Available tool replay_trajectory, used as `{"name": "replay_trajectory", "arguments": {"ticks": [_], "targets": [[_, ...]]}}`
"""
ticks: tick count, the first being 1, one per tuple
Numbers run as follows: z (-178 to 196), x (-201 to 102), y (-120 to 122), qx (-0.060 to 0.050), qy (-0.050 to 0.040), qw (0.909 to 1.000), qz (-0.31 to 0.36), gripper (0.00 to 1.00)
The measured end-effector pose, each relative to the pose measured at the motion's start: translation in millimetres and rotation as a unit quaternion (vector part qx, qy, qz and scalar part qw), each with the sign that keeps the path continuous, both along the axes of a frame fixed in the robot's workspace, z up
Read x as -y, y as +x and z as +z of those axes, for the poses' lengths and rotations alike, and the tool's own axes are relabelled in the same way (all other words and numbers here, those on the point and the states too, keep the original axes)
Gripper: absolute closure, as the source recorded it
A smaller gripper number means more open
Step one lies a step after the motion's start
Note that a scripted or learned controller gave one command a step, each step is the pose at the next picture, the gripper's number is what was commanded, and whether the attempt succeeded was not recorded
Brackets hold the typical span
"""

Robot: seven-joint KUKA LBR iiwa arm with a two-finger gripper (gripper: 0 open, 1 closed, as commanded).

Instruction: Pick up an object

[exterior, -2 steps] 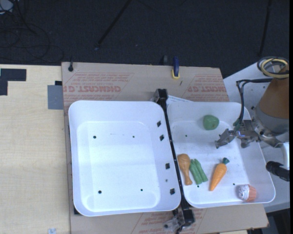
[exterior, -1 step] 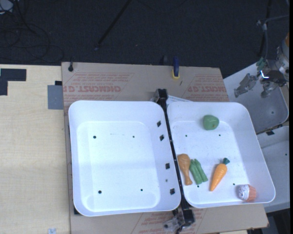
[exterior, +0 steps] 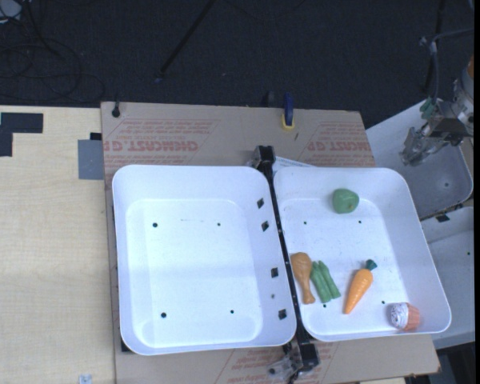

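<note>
The right bin (exterior: 400, 190) holds several toy foods. A round green piece (exterior: 345, 201) lies near its far side. Toward the front sit a tan-orange drumstick shape (exterior: 303, 276), a green bean pod (exterior: 325, 281) right beside it, and a carrot (exterior: 358, 289) with a green top. A white and orange piece (exterior: 402, 317) rests in the front right corner. My gripper (exterior: 422, 144) hangs outside the bins, beyond the right bin's far right corner, over a grey surface. Nothing is visibly held in it.
The left bin (exterior: 128, 214) lies beside the right one, with a black hinge strip (exterior: 272, 230) between them. Both rest on a brown cardboard sheet (exterior: 192, 138) on a pale wooden bench. A blue and yellow clamp (exterior: 288, 112) stands at the cardboard's far edge.
</note>
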State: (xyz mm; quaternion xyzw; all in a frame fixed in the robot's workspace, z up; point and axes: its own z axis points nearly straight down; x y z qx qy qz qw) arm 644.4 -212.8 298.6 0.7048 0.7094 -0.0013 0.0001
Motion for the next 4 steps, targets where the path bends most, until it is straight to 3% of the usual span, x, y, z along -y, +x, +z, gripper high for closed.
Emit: {"name": "replay_trajectory", "arguments": {"ticks": [1, 2, 3, 4], "targets": [[43, -4, -98, 0.000, 0.0015, 1.0000, -0.005, 1.00], [54, -2, -151, -0.001, 0.0018, 1.0000, -0.003, 1.00], [49, 0, -169, -0.001, 0.0017, 1.0000, -0.003, 1.00], [45, 0, -168, 0.000, 0.0012, 1.0000, -0.003, 1.00]]}}
